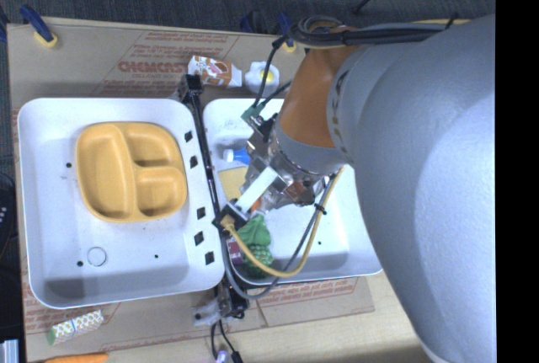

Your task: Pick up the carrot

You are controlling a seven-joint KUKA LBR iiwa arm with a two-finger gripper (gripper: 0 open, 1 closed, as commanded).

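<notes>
The grey arm with its orange band (pixel 307 104) reaches down over the right bin (pixel 358 256) and covers most of it. My gripper (pixel 268 194) is low in that bin's left part, near the divider between the bins. A small orange bit (pixel 255 206) shows right by the gripper; I cannot tell whether it is the carrot or whether it is held. A green leafy object (pixel 256 240) lies just below the gripper, touching or nearly touching it. The rest of the right bin's floor under the arm is hidden.
A yellow divided plate (pixel 130 170) lies in the left bin (pixel 42 269). A blue object (pixel 238 156) sits in the right bin above the gripper. Small packages (pixel 210 69) lie on the cardboard behind the bins, and a wrapped item (pixel 77 325) lies at the front left.
</notes>
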